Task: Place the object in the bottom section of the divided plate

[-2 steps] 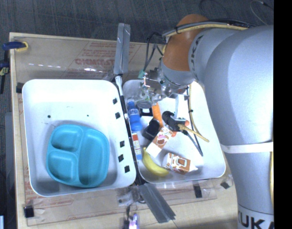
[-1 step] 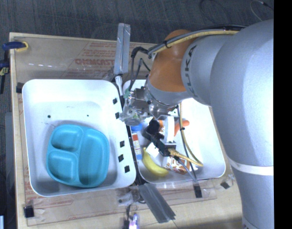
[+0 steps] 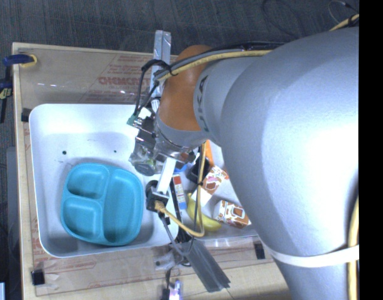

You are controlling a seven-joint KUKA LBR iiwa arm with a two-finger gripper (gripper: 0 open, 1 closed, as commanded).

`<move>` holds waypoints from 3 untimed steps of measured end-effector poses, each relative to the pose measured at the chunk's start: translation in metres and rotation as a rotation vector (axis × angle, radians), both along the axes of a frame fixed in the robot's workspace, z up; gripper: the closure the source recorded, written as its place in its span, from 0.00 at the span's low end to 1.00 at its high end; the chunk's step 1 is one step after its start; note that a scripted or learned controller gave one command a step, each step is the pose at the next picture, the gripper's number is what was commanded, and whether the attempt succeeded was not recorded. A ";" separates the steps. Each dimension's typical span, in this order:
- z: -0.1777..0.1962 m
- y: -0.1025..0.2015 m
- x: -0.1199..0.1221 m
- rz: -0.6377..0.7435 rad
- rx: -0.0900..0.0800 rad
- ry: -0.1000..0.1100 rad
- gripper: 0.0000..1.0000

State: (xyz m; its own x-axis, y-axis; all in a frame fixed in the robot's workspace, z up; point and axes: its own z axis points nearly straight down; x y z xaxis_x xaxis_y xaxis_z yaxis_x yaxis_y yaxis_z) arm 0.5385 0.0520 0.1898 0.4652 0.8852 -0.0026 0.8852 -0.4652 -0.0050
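Observation:
A blue divided plate (image 3: 104,204) lies in the left white bin (image 3: 47,130), toward its near right corner, with nothing in its three sections. My gripper (image 3: 145,160) hangs just above the plate's upper right rim, over the wall between the two bins. The grey arm and its orange band (image 3: 179,102) come in from the right and hide most of the right bin. I cannot make out any object at the gripper.
Beside the arm in the right bin lie a yellow banana-shaped item (image 3: 200,222), two brown-and-white packets (image 3: 215,180) (image 3: 232,213) and a red-and-white tube (image 3: 177,190). Cables (image 3: 169,217) trail from the wrist. The wooden bench edge (image 3: 72,58) frames the bins.

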 end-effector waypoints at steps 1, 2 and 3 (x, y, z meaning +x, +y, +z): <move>0.019 0.030 -0.032 0.045 0.001 0.000 1.00; 0.000 0.013 -0.032 0.106 0.001 0.000 1.00; 0.000 0.012 -0.032 0.106 0.000 -0.001 0.00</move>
